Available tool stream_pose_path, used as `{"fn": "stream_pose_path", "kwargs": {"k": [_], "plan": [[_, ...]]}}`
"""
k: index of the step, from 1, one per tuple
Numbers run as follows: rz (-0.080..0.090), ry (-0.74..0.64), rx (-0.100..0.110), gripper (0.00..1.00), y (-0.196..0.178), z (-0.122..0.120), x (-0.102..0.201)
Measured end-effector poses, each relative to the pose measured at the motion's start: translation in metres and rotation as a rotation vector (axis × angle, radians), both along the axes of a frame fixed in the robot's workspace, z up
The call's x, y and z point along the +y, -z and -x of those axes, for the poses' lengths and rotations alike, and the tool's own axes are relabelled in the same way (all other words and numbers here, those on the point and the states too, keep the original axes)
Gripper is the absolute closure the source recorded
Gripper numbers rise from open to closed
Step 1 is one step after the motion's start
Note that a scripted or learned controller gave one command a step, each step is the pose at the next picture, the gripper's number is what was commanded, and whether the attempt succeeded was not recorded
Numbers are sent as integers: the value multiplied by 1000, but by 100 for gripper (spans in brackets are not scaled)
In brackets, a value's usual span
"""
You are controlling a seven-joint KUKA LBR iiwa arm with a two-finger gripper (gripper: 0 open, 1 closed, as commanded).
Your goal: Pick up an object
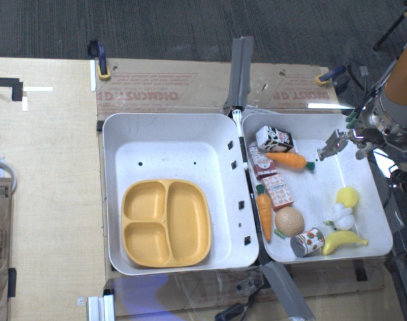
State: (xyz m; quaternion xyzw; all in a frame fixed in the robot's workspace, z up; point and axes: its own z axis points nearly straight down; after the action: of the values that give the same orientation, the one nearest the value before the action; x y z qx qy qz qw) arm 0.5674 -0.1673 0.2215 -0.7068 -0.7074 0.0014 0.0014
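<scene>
Camera view, read from the left edge: I have bare bench there, then the left bin [116,152], which carries a yellow divided plate [167,221] lying flat in its lower half. My guess is that it is parked as a drop-off spot, since every loose item sits in the other bin.

Right of the centre divider is the right bin [381,236], and that is where anything I might pick lies. Along its left wall I read a black-and-white carton [274,138] at the top, small red-and-white packets [269,176] below it, and an orange carrot [264,214] lying lengthwise against the wall. A second carrot [288,160] lies crosswise just under the carton. Lower down sit a tan ball [289,221], a small tin can [308,242] on its side, a banana [343,241] near the bottom right corner, a white object [341,212] I cannot identify, and a yellow lemon [347,196] above it. They look scattered at random, as I would expect for grasp trials.

Furthest right, the gripper [332,145] reaches in from the frame's right edge, above the bin's upper right area, over bare floor between the crosswise carrot and the lemon. Nothing sits between its fingers, and I cannot tell whether the jaws are spread or closed at this angle. I judge the pick not yet made; the crosswise carrot looks nearest.
</scene>
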Motion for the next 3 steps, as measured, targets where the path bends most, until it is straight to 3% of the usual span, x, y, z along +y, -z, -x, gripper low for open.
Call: {"fn": "stream_pose_path", "kwargs": {"k": [1, 2, 3], "plan": [[0, -147, -2, 0, 90, -45, -12], [-2, -492, -3, 0, 130, -47, 31], [-1, -488, -4, 100, 121, -47, 29]]}}
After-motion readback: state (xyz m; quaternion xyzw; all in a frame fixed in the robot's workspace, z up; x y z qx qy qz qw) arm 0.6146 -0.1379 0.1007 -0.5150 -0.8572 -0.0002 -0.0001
